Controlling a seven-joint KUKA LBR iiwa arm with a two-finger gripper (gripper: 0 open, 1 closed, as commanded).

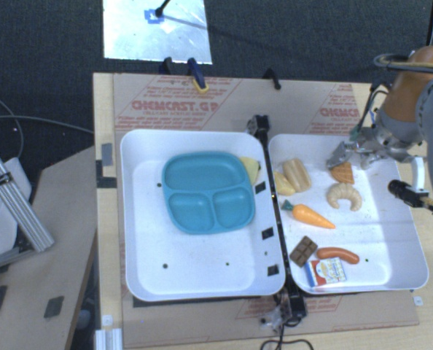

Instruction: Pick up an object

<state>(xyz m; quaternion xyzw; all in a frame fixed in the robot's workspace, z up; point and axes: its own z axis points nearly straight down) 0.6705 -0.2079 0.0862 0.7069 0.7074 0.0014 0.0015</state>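
Observation:
My gripper (347,155) hangs over the far part of the right bin (406,228), reaching in from the right. Just below its tip lies a small orange wedge-shaped toy (341,173), touching or nearly touching it; I cannot make out a grasp. A cream croissant (345,195) lies right in front of the wedge. Further left are a pale bread roll (294,175) and an orange carrot (311,216). Near the bin's front lie a brown chocolate piece (303,250), a red sausage (337,254) and a small printed packet (327,272).
The left bin (143,268) holds a blue divided plate (208,192) with a yellow piece (251,168) at its far right corner. A black divider (273,195) runs between the bins. A black part of the arm (406,192) overhangs the right bin's right rim.

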